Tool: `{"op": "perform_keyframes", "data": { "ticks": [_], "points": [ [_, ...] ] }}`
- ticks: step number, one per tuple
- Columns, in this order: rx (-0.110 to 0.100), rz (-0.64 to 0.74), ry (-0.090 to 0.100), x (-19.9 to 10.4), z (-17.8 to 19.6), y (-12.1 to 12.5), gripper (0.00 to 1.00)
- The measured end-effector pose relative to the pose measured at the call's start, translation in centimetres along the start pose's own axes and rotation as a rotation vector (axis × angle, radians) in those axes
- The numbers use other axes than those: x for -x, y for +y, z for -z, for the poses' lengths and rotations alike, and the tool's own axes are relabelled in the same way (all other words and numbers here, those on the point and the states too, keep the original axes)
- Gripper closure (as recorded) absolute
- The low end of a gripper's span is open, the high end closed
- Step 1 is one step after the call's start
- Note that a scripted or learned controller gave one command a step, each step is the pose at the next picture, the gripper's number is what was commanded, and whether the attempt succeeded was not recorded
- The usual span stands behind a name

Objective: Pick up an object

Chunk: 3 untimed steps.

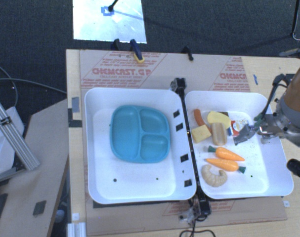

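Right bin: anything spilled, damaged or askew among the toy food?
Nothing stands out. The two carrots, shrimp, cheese and sausage lie loosely inside the right bin; the blue tray sits flat.

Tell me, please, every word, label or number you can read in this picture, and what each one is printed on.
"CHEMCAST GP", in red on the brown board under the left bin; the finer line beneath is too small to read.
Red print on the same board behind the right bin, around: partly covered and too blurred to read.
A red-and-white item among the toy food: any print on it is illegible.
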<state>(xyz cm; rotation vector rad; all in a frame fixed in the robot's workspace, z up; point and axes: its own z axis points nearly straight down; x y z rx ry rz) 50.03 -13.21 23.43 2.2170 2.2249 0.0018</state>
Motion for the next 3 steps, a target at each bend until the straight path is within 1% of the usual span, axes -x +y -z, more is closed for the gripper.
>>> {"op": "perform_keyframes", "data": {
  "ticks": [1, 2, 3],
  "points": [
    [-0.012, -0.003, 0.005, 0.0, -14.5, -1.7, 0.0],
    [0.001, -0.004, 0.0, 0.2, -12.9, -1.3, 1.0],
    [0.012, 0.01, 0.002, -7.2, -4.5, 3.9, 1.0]
  ]
}}
